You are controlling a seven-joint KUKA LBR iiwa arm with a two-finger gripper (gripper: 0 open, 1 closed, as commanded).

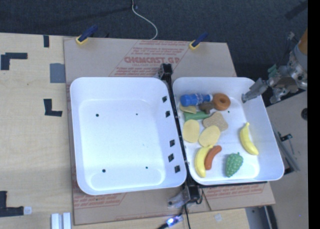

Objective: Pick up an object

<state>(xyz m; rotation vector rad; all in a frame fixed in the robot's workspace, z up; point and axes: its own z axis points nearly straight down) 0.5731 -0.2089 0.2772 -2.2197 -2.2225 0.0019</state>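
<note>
The arm is cut off at the right edge, and the gripper (252,93) is seen above the upper right rim of the right bin (267,138); whether it is open or closed cannot be told. In this bin a yellow banana (248,139), green grapes (233,164), a brown donut (221,102) and a blue bottle (194,99) are placed. "CHEMCAST" is printed on the cardboard (150,59).
</note>
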